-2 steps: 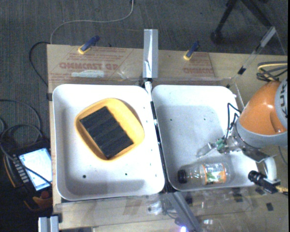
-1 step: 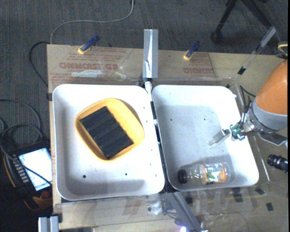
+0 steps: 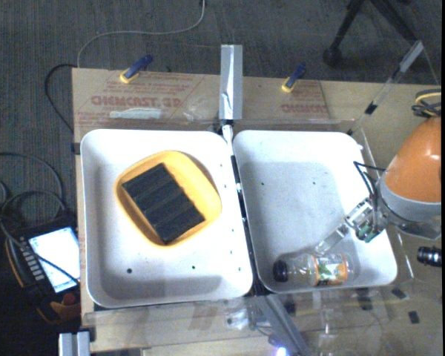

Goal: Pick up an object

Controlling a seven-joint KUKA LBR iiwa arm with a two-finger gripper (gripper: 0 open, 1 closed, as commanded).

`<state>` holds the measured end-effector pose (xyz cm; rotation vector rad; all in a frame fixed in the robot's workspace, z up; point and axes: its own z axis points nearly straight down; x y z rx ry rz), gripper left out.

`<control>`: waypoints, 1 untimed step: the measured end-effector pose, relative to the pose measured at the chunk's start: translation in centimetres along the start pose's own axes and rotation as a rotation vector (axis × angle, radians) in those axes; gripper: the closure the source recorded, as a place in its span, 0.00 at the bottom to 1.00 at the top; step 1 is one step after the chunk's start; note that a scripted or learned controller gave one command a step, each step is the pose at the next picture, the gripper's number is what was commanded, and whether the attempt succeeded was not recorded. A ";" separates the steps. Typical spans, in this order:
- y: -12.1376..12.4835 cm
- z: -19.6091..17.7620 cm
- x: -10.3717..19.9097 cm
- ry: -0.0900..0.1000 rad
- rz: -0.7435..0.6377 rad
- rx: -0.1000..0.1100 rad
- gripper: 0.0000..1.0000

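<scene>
Gripper: the gripper (image 3: 340, 237) sits in the lower right of the frame, inside the right bin, pointing down-left toward the bottle; whether it is released or clenched I cannot tell.
Table: the table (image 3: 156, 102) is a brown board carrying both bins, with red lettering along its upper part.
Left bin: the left bin (image 3: 104, 273) is white and fills the left centre of the frame.
Right bin: the right bin (image 3: 297, 162) is white, set just beside the left bin.
Arm: the arm (image 3: 419, 173) comes in at the right edge, orange above grey.
Yellow dish: the yellow dish (image 3: 200, 176) lies in the left bin.
Dark pad: the dark ribbed pad (image 3: 163, 201) rests in the yellow dish.
Bottle: the bottle (image 3: 315, 269) lies on its side along the lower edge of the right bin, dark cap to the left, just below the gripper.
</scene>
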<state>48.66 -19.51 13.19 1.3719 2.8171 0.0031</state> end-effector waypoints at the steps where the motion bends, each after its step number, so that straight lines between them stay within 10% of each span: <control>1: 9.0 -5.2 7.0 0.005 0.261 0.006 0.00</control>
